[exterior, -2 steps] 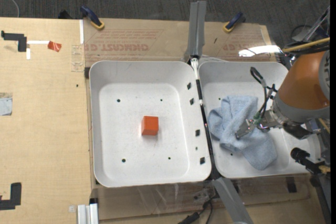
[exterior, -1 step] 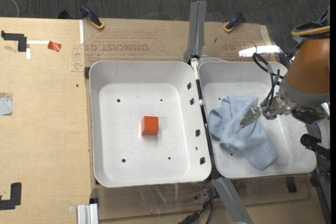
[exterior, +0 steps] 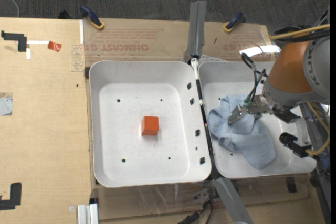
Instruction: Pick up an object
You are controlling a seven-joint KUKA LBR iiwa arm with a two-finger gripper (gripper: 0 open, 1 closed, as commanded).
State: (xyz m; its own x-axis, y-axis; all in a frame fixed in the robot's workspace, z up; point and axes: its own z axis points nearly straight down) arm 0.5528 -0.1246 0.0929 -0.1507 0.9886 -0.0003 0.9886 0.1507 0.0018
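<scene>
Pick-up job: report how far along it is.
Done: the arm has reached into the right bin, and the gripper sits low at the blue cloth. In hand: a try at the cloth; the view does not show it caught between the fingers, and it lies crumpled on the bin floor. Left: a sure grasp and a lift. The orange block lies untouched in the left bin.

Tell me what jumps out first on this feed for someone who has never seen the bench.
The orange cube stands alone near the middle of the left bin, bright against the white. In the right bin a crumpled light blue cloth lies spread across the floor, and the gripper is down at the cloth's upper part, with the arm's orange band above it on the right.
</scene>
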